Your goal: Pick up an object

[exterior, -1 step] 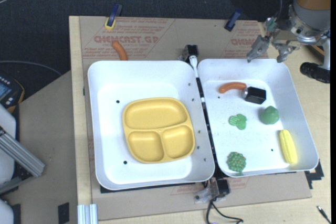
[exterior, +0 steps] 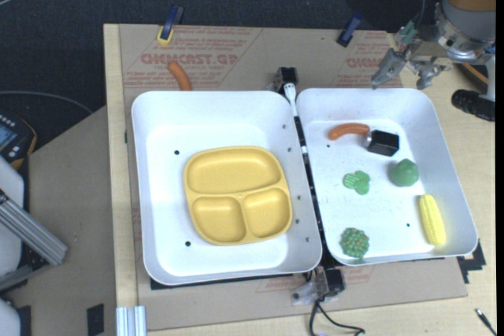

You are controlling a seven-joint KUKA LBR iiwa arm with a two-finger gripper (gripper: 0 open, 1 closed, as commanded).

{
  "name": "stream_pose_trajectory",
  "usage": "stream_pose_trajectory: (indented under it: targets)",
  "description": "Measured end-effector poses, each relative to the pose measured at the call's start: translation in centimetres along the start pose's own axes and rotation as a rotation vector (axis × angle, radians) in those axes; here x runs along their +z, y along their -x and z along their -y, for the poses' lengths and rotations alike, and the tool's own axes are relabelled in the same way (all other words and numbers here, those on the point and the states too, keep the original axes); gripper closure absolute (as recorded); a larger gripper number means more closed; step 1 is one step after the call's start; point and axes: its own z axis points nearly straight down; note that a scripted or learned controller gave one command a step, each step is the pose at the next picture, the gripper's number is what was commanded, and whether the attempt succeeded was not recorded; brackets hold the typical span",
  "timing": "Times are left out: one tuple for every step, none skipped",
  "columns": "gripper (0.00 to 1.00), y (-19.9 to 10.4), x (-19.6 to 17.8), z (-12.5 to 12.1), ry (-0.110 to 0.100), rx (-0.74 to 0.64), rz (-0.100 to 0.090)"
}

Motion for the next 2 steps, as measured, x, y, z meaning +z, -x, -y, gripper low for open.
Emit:
stream_pose_trajectory:
  targets:
    - [0.0,-0.2,6.4,0.1,-0.007,0.0,-0.001]
    - [0.0,-0.3,12.8,-0.1,-0.008,-0.001,-0.002]
